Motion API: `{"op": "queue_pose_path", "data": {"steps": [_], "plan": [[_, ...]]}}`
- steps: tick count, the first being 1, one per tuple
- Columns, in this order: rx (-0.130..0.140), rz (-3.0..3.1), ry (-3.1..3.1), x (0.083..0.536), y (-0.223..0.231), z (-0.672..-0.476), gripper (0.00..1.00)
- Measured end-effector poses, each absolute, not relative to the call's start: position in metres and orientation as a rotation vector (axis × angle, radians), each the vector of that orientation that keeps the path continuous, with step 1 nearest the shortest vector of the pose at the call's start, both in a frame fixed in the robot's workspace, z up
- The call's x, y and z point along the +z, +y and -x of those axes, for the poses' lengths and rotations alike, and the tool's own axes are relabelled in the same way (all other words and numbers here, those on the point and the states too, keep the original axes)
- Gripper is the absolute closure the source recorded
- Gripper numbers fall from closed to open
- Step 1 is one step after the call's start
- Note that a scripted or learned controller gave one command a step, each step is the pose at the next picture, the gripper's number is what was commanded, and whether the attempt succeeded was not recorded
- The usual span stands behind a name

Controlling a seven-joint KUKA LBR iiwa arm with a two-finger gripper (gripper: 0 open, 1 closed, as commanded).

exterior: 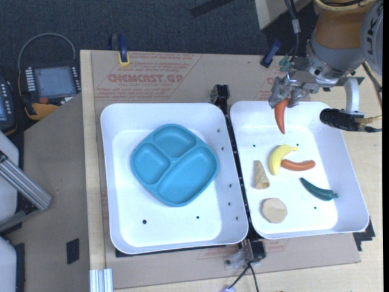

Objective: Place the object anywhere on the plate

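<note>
One orange chili pepper [280,115] hangs pinched in the hand [284,98], above the right bin [346,157].

A plate [174,172] is set in the left bin [115,163]; a banana [278,157], cone [260,175] and peppers are spread in the right bin [346,181].

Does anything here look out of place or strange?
Nothing looks spilled or broken. One oddity: an orange-red chili pepper hangs straight down from the gripper above the right bin, pinched at its top end. The blue plate sits slightly turned in the left bin.
</note>
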State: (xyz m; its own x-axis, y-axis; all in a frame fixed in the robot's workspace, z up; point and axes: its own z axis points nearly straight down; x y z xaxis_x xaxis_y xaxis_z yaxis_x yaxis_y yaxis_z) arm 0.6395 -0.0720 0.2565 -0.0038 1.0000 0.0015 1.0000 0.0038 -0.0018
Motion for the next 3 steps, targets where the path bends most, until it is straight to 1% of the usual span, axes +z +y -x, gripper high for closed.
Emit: {"op": "queue_pose_path", "data": {"steps": [1,3], "plan": [[0.001,2.214,-2.224,0.255,-0.029,-0.616,1.0],[0.003,2.212,-2.225,0.225,0.071,-0.584,1.0]]}}
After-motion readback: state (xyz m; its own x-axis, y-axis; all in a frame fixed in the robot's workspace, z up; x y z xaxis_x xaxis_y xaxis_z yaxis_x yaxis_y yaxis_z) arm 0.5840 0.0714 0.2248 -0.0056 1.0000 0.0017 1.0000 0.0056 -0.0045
